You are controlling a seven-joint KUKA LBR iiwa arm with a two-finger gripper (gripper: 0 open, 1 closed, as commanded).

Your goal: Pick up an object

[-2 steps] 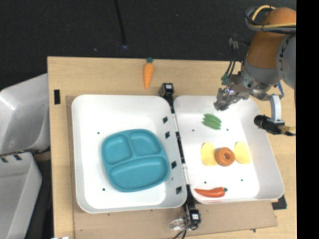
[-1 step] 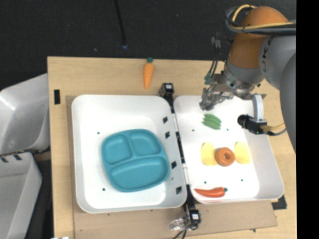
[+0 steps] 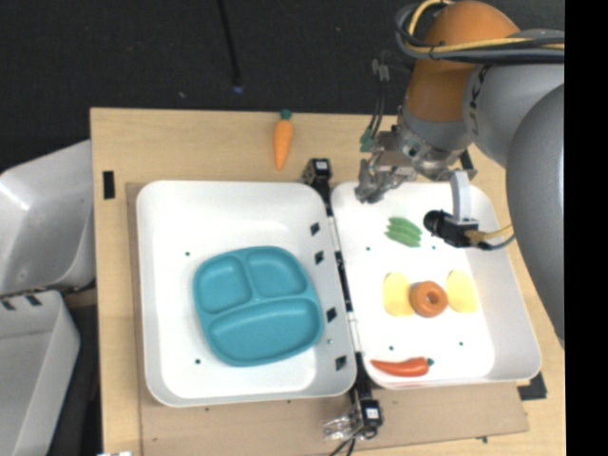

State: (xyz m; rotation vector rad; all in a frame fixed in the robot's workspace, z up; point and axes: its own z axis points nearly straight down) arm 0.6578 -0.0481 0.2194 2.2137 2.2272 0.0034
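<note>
- The desk (image 3: 114, 150) is pale wood, set against a dark floor; a white bulky shape sits off its left edge
- Two white bins lie side by side on it; the left bin (image 3: 161, 350) holds a teal divided plate (image 3: 256, 304); the right bin (image 3: 508, 340) holds the small things
- A toy carrot (image 3: 282, 141) lies on the bare desk behind the left bin, outside both bins
- In the right bin: a green pod (image 3: 404, 231) near the back; two yellow pieces (image 3: 397, 294) with an orange ring (image 3: 429, 298) between them in the middle; a red pepper (image 3: 402, 367) at the front rim
- The pincer (image 3: 372, 184) hangs over the right bin's back left corner, below the orange band of the arm (image 3: 446, 55); how far its fingers are apart I cannot tell; nothing shows between them
- The green pod lies nearest, just in front and to the right of the pincer, apart from it; the ring and yellow pieces lie farther forward; the pepper is well apart
</note>
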